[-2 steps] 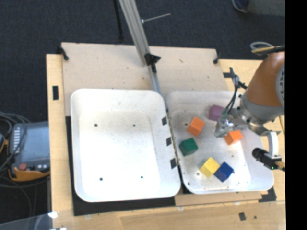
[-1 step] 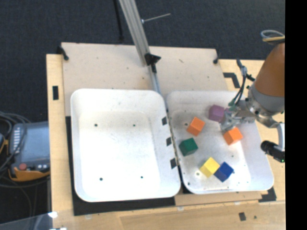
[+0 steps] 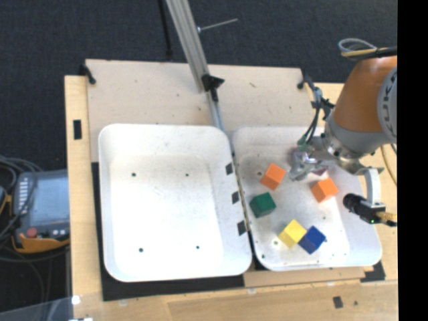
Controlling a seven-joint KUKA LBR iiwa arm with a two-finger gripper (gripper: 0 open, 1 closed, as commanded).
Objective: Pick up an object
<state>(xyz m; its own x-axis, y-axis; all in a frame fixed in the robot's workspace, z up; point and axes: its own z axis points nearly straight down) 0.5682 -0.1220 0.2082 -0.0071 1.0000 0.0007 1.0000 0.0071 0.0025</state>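
**benchwatcher:** Nearest the lens, the arm (image 3: pixel 364 105) is seen reaching in from the right, high over everything. Below it the bench (image 3: pixel 154 92) is laid out with the left bin (image 3: pixel 107 179) and the right bin (image 3: pixel 361 249) side by side. All the pickable stuff is found in the right bin. The gripper (image 3: pixel 304 162) is hung low between two blocks, the left orange block (image 3: pixel 273 176) just beside it and the right orange block (image 3: pixel 325 190) near its other side. Whether it's spread or closed can't be told from this angle, and nothing is seen held.

**pickbot_fan:** So how should the grab be done?

**benchwatcher:** Probably one orange block should be chosen and centred under the gripper before it's lowered, with its flat faces squared up. The green block (image 3: pixel 263 204) sits apart and looks easy too. The yellow block (image 3: pixel 292 233) and blue block (image 3: pixel 312 239) are touching, so they're best avoided.

**pickbot_fan:** Any labels?

**benchwatcher:** Some lettering is glimpsed on the arm, but it's cut off and can't be read.
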